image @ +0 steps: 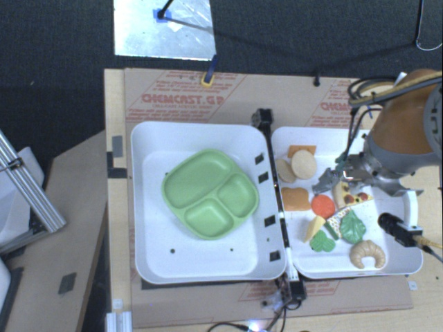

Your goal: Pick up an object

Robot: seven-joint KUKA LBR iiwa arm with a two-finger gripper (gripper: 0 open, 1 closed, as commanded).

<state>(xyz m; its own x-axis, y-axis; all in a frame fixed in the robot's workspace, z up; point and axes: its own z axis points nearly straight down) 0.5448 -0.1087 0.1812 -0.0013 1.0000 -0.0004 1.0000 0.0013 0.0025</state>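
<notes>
Arm w/ orange band comes in from the right, wrist over the upper right part of the right bin (415, 265). Gripper (344, 173) sits low over the food pile, just above the pizza slice (351, 198) and up-right of the tomato (323, 205). You can't tell whether it's open or closed: dark hardware blurs together there, and nothing shows between the tips. Don't log a grasp.

Landmark = tomato, red, near the middle of the right bin. Rel. to it:
- bread slice (296, 198): just left, touching or nearly so.
- round bun (303, 164): above, resting on an orange cracker-like piece (299, 150).
- cheese wedge (315, 227): just below-left.
- broccoli (321, 241): below, next to the cheese.
- green leaf (353, 227): below-right.
- croissant (367, 254): further below-right, near the bin's front edge.
- pizza slice: right, close.

Why it sits so: all candidate items are crowded in the right bin, so that's where the arm works. Left bin (149, 254) holds only the green divided plate (210, 194), well apart from the tomato, likely the drop side.

Judgement: approach/descent stage, pick not yet confirmed. Likely target is the pizza slice or tomato, given tip position. Risk: items touch each other, so a closing grip may nudge neighbours or catch two. Watch for a clean lift before you count it.
</notes>
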